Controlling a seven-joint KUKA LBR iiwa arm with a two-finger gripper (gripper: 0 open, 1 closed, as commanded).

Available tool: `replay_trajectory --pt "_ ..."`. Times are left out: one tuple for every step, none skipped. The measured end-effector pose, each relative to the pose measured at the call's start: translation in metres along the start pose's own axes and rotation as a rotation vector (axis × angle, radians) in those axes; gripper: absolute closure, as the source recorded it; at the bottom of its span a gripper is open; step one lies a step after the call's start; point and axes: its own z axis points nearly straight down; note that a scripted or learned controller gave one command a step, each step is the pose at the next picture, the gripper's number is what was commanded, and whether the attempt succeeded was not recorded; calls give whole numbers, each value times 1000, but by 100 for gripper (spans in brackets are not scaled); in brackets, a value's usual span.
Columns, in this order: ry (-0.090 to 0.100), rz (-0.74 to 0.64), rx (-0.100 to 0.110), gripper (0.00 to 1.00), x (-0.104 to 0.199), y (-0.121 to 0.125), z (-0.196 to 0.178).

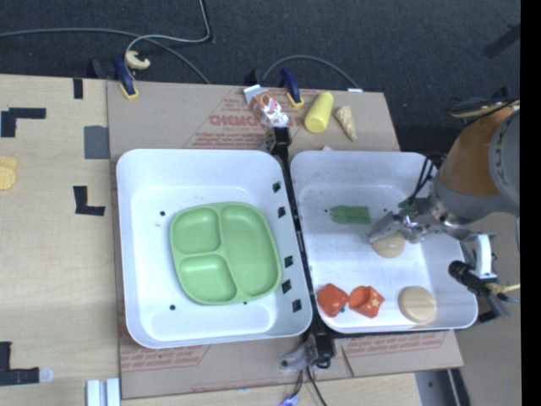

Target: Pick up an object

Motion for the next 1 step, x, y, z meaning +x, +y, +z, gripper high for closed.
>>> replay_trajectory --pt "0 0 0 100 0 0 -10"
